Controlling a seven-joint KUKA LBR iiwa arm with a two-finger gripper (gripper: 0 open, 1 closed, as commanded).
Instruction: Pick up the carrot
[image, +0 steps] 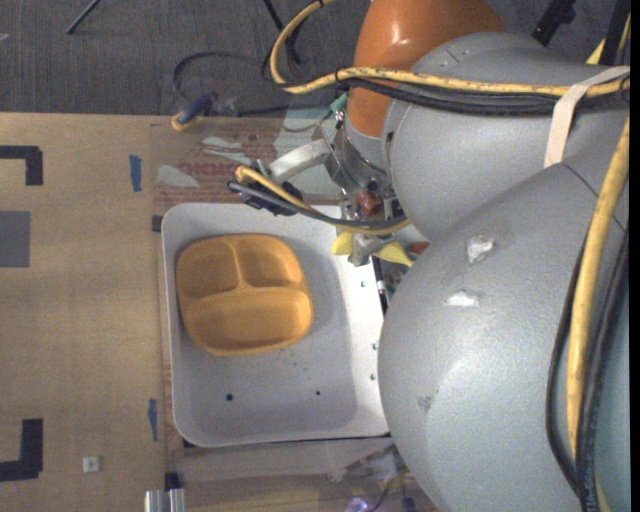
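Yellow divided plate (243, 293) lies in the white bin (270, 420). To its right the gripper (366, 228) hangs at the bin's far edge, and you cannot tell whether it is clenched or released. The carrot is probably hidden under the arm (500, 300); judge it light, stiff and smooth, and take it across the thick middle.

The grey arm (500, 300) bulked over the right side, its orange band (400, 50) up top. A yellow divided plate (243, 293) lay in the white bin (270, 410) on the brown counter (80, 300).
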